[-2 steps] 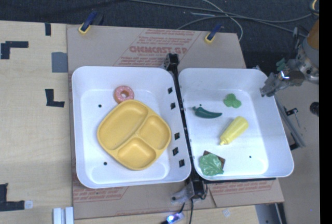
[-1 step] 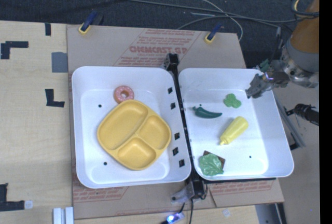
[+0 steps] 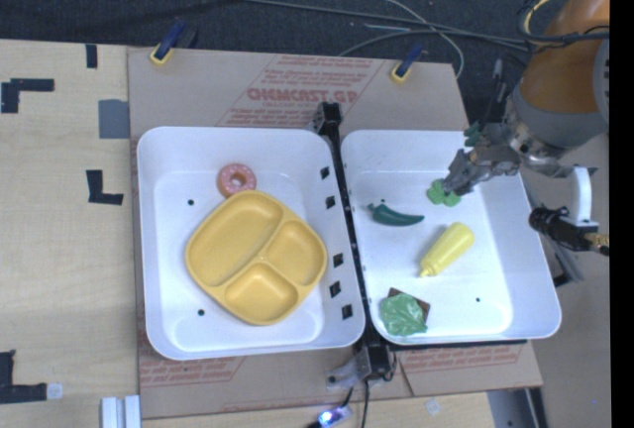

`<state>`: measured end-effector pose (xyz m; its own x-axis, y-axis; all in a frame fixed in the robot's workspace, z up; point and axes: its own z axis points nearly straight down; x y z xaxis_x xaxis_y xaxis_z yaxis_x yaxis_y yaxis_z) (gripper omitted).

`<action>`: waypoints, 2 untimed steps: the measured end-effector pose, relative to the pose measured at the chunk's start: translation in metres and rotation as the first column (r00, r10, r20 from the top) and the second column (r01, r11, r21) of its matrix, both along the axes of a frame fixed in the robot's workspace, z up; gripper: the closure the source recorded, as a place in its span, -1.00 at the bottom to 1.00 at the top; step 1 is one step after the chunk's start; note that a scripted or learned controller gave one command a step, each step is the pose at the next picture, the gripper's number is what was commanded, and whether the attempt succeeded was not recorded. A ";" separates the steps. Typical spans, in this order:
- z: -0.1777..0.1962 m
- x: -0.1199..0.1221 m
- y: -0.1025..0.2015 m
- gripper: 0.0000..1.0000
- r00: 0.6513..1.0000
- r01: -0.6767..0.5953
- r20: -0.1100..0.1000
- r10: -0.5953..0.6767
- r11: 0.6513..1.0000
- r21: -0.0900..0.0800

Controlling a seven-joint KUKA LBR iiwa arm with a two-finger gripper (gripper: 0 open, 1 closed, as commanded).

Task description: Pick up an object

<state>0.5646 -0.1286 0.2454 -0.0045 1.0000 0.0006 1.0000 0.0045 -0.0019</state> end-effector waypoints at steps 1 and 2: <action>-0.011 -0.015 0.053 1.00 1.000 -0.001 -0.002 0.001 1.000 0.001; -0.023 -0.023 0.112 1.00 1.000 -0.002 -0.002 0.002 1.000 0.001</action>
